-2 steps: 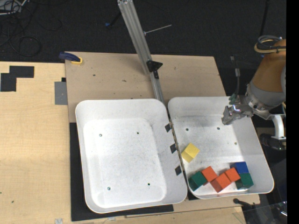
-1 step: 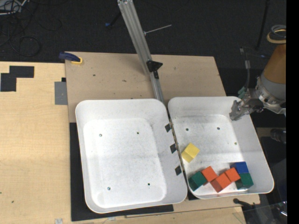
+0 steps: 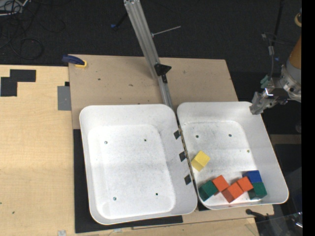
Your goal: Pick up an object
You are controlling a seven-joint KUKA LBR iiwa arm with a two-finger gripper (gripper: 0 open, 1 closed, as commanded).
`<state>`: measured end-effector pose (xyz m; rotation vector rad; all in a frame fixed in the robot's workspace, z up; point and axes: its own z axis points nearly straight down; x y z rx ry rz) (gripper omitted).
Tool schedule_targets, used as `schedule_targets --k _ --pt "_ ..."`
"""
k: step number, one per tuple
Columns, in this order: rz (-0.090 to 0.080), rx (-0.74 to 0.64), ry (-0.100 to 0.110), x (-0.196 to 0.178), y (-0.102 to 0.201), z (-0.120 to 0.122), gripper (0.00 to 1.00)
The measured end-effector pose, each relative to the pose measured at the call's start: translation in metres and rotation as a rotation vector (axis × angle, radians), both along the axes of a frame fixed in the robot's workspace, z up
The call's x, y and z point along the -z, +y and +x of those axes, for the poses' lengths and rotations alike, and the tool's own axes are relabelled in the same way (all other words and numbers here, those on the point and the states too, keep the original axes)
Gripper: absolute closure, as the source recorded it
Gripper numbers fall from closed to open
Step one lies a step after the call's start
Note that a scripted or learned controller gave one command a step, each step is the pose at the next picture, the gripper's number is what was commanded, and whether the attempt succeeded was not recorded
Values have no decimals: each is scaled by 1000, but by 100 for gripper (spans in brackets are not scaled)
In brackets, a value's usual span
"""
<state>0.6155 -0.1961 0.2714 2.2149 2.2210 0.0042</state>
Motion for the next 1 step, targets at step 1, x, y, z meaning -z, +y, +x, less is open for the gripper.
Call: schedule_targets --k 1 --pt "4 -2 8 1 56 -20 100"
